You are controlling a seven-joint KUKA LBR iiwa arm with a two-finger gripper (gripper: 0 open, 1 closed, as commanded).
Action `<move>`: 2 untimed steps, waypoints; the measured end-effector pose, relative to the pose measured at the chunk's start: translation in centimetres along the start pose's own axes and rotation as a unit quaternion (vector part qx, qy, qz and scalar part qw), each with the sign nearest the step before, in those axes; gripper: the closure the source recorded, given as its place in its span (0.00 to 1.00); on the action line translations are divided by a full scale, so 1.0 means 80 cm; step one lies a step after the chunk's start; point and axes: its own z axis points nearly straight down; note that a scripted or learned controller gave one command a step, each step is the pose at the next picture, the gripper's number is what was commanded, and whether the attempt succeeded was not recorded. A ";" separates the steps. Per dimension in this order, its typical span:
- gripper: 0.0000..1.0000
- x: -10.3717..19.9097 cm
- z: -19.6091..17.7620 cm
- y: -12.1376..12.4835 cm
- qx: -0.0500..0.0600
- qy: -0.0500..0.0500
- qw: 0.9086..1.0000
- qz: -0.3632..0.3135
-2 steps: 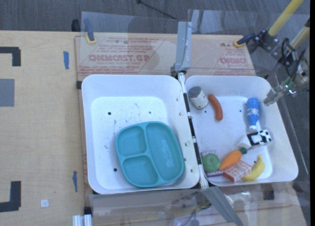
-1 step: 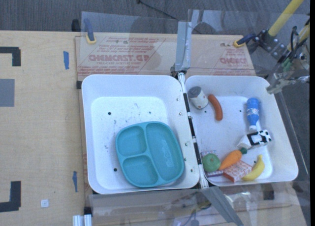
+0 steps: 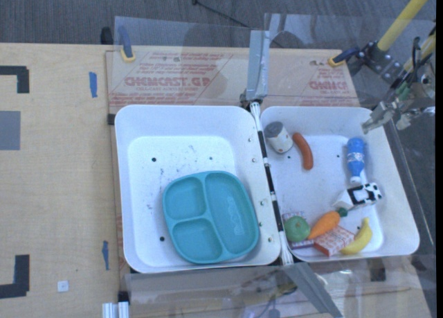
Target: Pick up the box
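I count two white bins side by side on the bench. The left bin (image 3: 138, 171) holds one thing: a teal divided plate (image 3: 210, 217) with three compartments, lying flat toward the near right corner. The right bin (image 3: 398, 192) holds eight things, one of each. By size: a blue bottle (image 3: 355, 158) lies along the right side, cap end toward me; just below it sits a black-and-white cow toy (image 3: 362, 195). A grey can (image 3: 278, 136) lies at the far left corner, with a red sausage (image 3: 303, 151) just beside it. At the near edge I see a carrot (image 3: 324, 225), a yellow banana (image 3: 358, 239), a green apple (image 3: 297, 228), and the box (image 3: 333, 241), red and small, lying flat between apple and banana, tucked under the carrot's thick end. The gripper (image 3: 396, 107) hangs over the right bin's far right corner, well apart from the box. From here I cannot tell whether it is open or closed.
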 end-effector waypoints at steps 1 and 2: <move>0.00 0.002 -0.046 -0.007 0.000 0.000 1.000 -0.019; 0.00 0.078 0.138 0.001 0.003 0.002 1.000 0.012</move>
